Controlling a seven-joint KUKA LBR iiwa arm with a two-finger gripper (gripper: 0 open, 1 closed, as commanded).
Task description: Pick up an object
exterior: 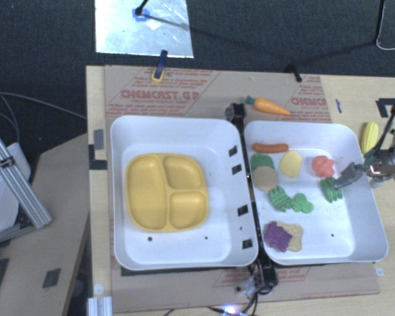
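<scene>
A: What was hard to make out?
B: The gripper [347,176] at the right bin's [365,232] right rim; the arm was cut off by the frame edge, and I could not tell how the fingers stood.
A: And the objects?
B: Plastic toy food lay in the right bin: a sausage [270,147], a yellow round piece [290,164], a red lump [322,166], knobbly green pieces [291,201], purple grapes [278,236]. A green piece [329,190] lay just beside the gripper.
A: Open room?
B: The right bin's near right corner was bare. A yellow divided plate [166,191] sat in the left bin [128,255]; a carrot [268,106] lay on the bench [99,97].
</scene>
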